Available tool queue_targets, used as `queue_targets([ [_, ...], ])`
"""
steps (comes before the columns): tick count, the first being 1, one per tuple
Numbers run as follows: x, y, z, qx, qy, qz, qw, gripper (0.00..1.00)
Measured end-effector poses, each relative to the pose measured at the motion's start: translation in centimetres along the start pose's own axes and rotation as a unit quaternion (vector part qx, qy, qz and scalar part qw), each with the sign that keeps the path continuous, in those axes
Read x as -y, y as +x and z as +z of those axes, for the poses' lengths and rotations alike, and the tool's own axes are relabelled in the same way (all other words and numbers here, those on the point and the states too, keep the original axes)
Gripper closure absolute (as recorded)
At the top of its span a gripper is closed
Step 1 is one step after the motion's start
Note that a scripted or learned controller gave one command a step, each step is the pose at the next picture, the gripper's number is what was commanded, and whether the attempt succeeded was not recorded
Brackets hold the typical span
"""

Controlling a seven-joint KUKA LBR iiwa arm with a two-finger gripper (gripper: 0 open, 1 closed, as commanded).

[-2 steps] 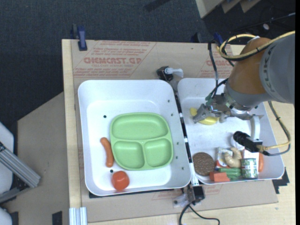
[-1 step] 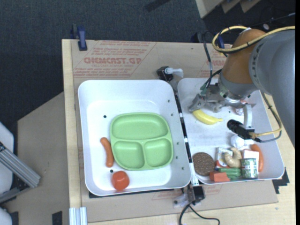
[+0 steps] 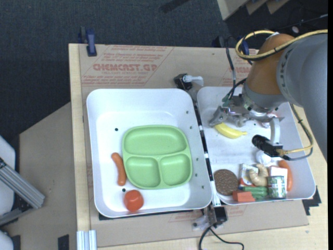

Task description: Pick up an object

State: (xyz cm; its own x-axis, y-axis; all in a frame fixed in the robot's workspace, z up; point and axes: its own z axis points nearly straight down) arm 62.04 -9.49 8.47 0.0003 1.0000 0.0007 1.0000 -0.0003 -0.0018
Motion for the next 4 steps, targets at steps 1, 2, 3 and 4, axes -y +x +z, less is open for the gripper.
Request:
queue_targets([
  [1,0.3,-0.7,0.0,0.000,0.000,0.000,1.0000,0.00],
  [2,1.3,0.0,0.0,0.000,0.001,0.000,1.0000,0.00],
  [3,1.2,0.0,-1.1,0.000,-0.001,0.001,1.0000,1.00],
  [4,0.3,11.8,-11.7,-0.002,-0.008,-0.007,0.9999,1.00],
])
